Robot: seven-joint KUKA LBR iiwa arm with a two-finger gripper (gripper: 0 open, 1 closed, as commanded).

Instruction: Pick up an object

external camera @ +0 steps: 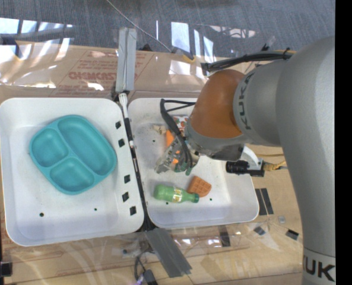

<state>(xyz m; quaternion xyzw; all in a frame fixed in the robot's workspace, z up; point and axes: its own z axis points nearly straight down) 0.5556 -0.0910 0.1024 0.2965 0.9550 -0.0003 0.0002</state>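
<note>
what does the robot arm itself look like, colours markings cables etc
A thick, rounded grey arm with a glossy orange band above the wrist. Dark KUKA lettering runs along the grey shell beside the band and again near its base. Black cables loop over the top, and a metal gripper hangs below.

You have two white bins (21, 218) on the bench, one teal divided plate (73, 153), one green bottle (174, 194) and one orange waffle-shaped piece (199, 186), both just below the gripper (177, 158).
</note>
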